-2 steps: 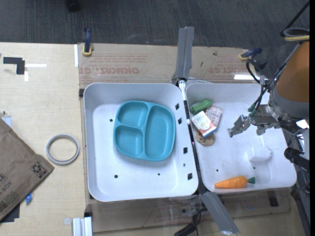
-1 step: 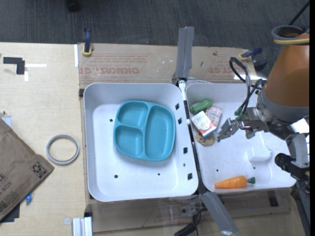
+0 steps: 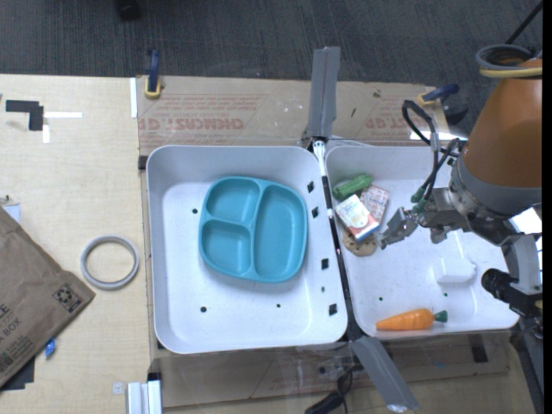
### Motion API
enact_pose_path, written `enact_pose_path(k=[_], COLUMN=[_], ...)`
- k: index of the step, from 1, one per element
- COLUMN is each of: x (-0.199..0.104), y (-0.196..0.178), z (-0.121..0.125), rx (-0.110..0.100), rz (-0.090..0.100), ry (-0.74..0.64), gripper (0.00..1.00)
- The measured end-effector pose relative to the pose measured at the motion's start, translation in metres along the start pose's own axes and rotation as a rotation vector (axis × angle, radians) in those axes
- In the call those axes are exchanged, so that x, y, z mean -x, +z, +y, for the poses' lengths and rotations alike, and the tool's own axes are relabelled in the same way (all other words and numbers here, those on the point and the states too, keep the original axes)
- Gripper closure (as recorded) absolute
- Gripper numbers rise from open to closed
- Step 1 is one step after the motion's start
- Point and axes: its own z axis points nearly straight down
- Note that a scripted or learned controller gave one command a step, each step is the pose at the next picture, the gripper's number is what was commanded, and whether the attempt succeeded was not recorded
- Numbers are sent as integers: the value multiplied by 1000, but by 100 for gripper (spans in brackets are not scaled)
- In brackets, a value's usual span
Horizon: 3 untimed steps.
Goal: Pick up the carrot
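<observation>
We see the bench (image 3: 69, 188), its top a pale wood colour on the left, with a sheet of printed cardboard (image 3: 233, 115) laid along the far edge behind the bins. Two shallow white bins sit on it side by side: the left bin (image 3: 164, 257) near the middle of the bench, the right bin (image 3: 483, 309) touching it toward the right edge. On the bare left part we find a grey tape ring (image 3: 109, 260) just beside the left bin, and a brown cardboard box (image 3: 30, 300) at the near left corner. Black and white tape marks (image 3: 30, 113) lie at the far left corner.
</observation>
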Motion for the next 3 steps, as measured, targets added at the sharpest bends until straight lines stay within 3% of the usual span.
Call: enact_pose_path(k=[1, 2, 3], x=[-27, 14, 15], y=[27, 79, 71], z=[2, -2, -2], rx=[-3, -3, -4], rz=[0, 1, -1], ry=[47, 93, 95], gripper=[0, 0, 100])
